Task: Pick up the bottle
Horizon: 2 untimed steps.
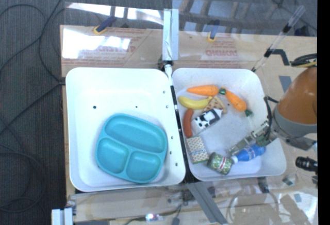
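Observation:
A small blue bottle (pixel 252 152) with a pale cap lies on its side near the front right corner of the right bin (pixel 258 79). My gripper (pixel 249 141) reaches in from the right and is low in the bin, just behind the bottle and close over it. I cannot tell whether it touches the bottle. The arm's orange band (pixel 301 96) hangs over the bin's right edge.
A green can (pixel 220 163) lies just left of the bottle, beside a checkered cracker (pixel 197 149). Further back are two carrots (pixel 204 90), a banana (pixel 194 102), a sausage (pixel 188 122) and a black-and-white toy (pixel 208 118). The left bin holds a blue divided plate (pixel 132 147).

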Available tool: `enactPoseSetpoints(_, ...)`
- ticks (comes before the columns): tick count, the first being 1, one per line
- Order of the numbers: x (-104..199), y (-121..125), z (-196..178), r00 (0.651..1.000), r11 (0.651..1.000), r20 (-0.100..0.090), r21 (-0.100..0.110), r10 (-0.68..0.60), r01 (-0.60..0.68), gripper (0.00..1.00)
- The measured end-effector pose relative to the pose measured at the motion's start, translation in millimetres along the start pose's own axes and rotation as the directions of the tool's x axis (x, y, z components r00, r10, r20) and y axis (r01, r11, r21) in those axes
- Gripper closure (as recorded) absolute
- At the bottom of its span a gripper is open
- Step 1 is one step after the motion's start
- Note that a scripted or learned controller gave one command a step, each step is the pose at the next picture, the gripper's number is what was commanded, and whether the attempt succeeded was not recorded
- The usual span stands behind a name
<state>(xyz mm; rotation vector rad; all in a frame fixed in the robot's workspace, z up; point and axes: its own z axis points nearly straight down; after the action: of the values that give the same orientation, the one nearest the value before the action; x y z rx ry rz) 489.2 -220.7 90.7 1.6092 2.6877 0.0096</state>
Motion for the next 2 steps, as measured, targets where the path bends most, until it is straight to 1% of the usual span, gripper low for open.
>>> enactPoseSetpoints(1,-2,2,-10,1.000,1.000,0.007,-0.006,0.000,0.000,1.00)
enactPoseSetpoints(2,-7,8,0,0.999,0.999,-0.002,0.004,0.032,-0.032,1.00)
